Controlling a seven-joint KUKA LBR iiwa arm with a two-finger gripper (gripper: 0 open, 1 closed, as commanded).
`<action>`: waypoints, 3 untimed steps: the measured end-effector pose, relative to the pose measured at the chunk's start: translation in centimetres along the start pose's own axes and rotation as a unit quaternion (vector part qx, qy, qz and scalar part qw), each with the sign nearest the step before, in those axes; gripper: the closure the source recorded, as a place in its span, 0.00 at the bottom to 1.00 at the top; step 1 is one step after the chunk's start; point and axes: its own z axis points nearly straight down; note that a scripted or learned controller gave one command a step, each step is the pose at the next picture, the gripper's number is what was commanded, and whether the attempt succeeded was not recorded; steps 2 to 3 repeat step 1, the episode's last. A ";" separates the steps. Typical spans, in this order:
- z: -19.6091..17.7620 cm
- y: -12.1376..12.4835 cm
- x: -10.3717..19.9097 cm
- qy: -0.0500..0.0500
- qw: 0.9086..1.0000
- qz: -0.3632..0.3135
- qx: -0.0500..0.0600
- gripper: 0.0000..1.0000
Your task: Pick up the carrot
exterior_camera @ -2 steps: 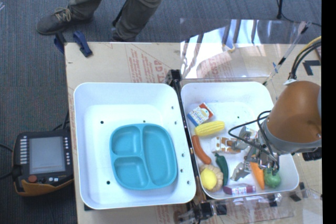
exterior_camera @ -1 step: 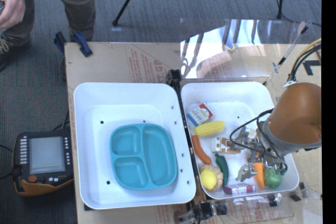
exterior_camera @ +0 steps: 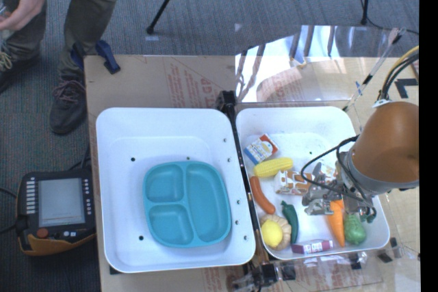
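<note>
In the lower right of the frame, the claw [exterior_camera: 327, 200] is low inside the right bin [exterior_camera: 311, 116], touching the top of the carrot [exterior_camera: 336, 223]. Whether it is wide or narrow I cannot tell.

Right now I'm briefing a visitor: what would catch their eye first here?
The arm's orange band looms over the right bin, its pincer down by the carrot among crowded toy food. In the left bin lies one blue divided tray.
</note>
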 end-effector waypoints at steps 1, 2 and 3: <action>-2.7 2.9 1.6 0.026 0.996 -0.080 -0.008 1.00; -2.7 2.9 1.6 0.026 0.996 -0.080 -0.008 1.00; -2.7 2.9 1.6 0.026 0.996 -0.080 -0.008 1.00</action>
